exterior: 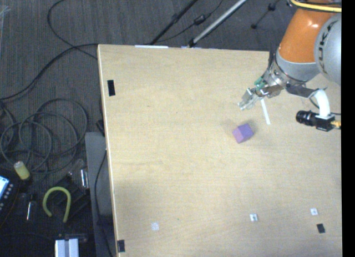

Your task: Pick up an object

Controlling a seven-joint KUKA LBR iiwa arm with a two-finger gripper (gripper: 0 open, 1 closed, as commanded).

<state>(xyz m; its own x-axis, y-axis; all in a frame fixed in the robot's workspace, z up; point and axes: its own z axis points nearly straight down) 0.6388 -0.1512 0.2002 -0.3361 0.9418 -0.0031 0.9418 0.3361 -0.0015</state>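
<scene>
A small purple block [243,133] lies on the bare tan top of the table [183,184], in the right half of the surface and nearer the far edge than the near one. It sits slightly turned, so that its edges do not run parallel with the table's edges, and nothing else touches it.

The arm reaches in from the right, its orange band [302,34] showing above the grey wrist close to the table's far right corner. The gripper [249,99] points leftward and down over the table, just beyond the block on the far side and a little to its right. It is apart from the block, with a strip of bare table showing between them. Whether it is open or closed I cannot tell, since its tip is small and blurred. Nothing can be seen held in it. A thin white strip [265,113] slants down from the gripper toward the table.

A black cylindrical part [310,119] juts out beside the wrist at the right edge. Small black marks [111,87] and pale squares [253,217] dot the table near its left and near edges. On the dark floor to the left lie coiled black cables [44,134] and a green U-shaped object [57,200].
</scene>
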